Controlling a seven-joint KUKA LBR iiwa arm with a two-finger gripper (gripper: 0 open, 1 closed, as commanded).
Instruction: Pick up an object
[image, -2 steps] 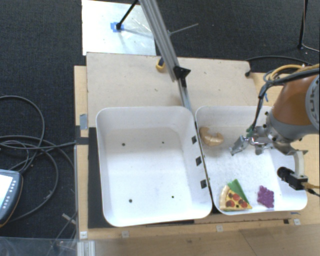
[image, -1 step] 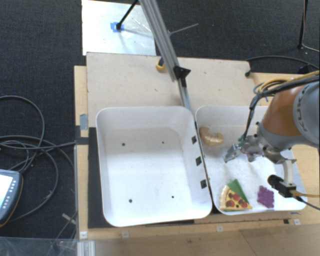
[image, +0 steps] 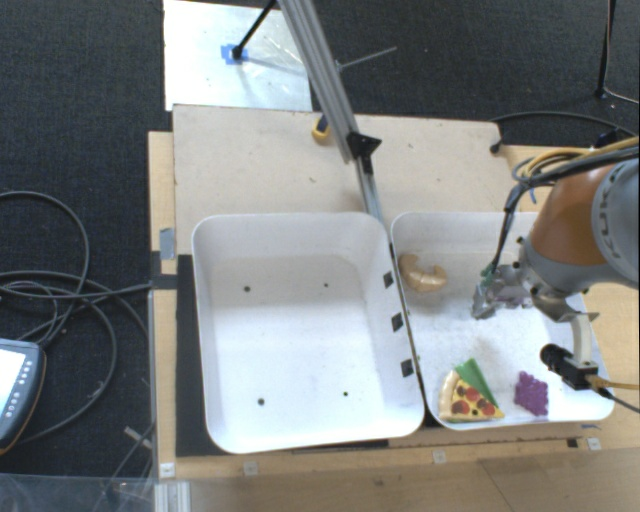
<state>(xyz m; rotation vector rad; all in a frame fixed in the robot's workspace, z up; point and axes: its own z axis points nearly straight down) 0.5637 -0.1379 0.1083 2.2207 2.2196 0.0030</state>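
The right bin (image: 440, 225) holds a tan croissant-shaped piece (image: 422, 273) near its left wall, a pizza slice toy (image: 469, 394) at the front, and a purple grape cluster (image: 532, 393) at the front right. My gripper (image: 488, 301) hangs over the middle of that bin, to the right of the croissant and above the pizza slice. Nothing shows between its fingertips.
The left bin (image: 215, 300) stands beside the right one, the two meeting at a divider wall with black clips. A slanted metal pole (image: 335, 95) crosses the bench above the bins. Cables lie on the dark floor at left.
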